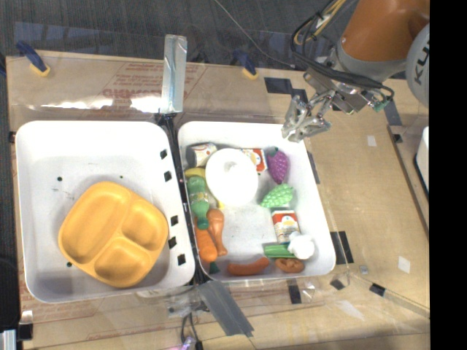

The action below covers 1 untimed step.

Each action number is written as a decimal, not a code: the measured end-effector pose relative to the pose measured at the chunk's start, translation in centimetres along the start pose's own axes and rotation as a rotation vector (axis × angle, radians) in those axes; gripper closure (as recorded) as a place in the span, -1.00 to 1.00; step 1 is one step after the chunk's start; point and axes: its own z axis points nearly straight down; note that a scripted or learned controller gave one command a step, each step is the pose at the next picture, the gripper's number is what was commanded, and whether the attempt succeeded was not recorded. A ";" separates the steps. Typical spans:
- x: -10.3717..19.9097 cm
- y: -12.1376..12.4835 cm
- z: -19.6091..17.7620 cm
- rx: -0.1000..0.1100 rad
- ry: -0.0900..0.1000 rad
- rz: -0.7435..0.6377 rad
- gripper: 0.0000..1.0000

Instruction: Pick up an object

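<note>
The right bin (318, 195) holds toy food: a white plate (232, 176), purple grapes (278, 165), a green leafy piece (278, 195), a small can (284, 224), an orange carrot (216, 231), a green vegetable (197, 195), a brown sausage (248, 267) and a white-capped green piece (290, 249). My gripper (303, 122) hangs over the bin's far right corner, above the rim. Its fingers stand apart with nothing between them.
The left bin (36, 152) holds a yellow divided tray (113, 233). A silver tape strip (174, 71) stands at the divider's far end. Cables (321, 20) run from the orange wrist band (379, 20) at the top right. Bare bench lies to the right of the bins.
</note>
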 end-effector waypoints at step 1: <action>-2.2 7.2 4.7 -0.014 0.004 -0.011 1.00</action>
